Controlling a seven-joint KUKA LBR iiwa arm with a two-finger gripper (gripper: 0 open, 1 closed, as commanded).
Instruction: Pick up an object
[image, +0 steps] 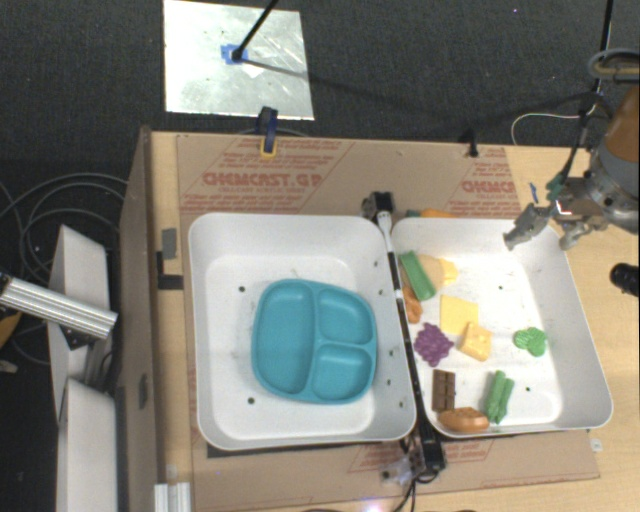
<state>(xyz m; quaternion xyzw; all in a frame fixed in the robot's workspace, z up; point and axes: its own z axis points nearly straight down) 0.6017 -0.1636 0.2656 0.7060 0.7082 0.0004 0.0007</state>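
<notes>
Currently the end effector (548, 226), fingers apart and holding nothing, hovers over the right bin (570, 300)'s far right corner. Likely next: descend onto a toy food piece such as the yellow block (459, 313).

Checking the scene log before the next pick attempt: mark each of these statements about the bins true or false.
1. The blue divided plastic plate lies in the left white bin. True.
2. The purple toy grape bunch sits on the plate. False: it lies in the right white bin.
3. The gripper holds the green toy broccoli. False: the gripper hovers at the right bin's far edge, and the broccoli lies on the bin floor.
4. The yellow flat cheese slice lies in the right bin. True.
</notes>
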